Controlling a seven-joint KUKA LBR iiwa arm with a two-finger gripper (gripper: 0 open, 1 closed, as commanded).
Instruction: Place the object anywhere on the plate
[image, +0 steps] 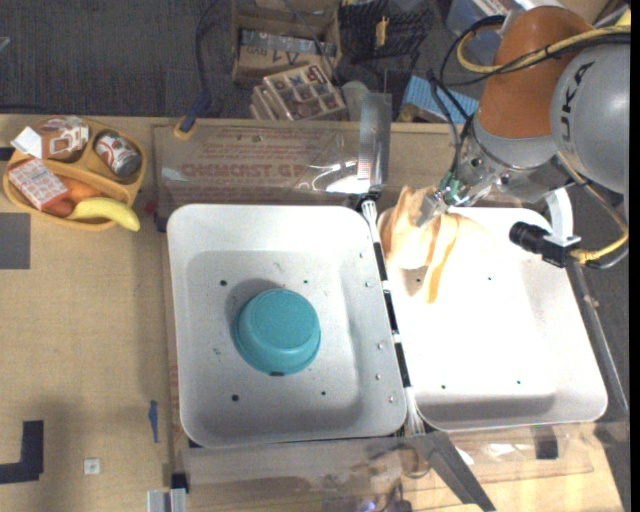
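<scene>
A teal round plate (278, 330) lies in the middle of the left white bin (200, 250). A limp, pale yellow and orange object (422, 245) hangs over the far left part of the right bin (520, 390), close to the wall between the two bins. My gripper (443, 203) reaches in from the upper right and is shut on the object's top end, with the rest dangling below it. The object is up and to the right of the plate, apart from it.
A yellow tray (30, 195) holding a banana and other toy food sits on the bench at the far left. Clear plastic wrap over cardboard (270, 165) lies behind the left bin. A black fitting with a cable (535, 240) sticks out over the right bin.
</scene>
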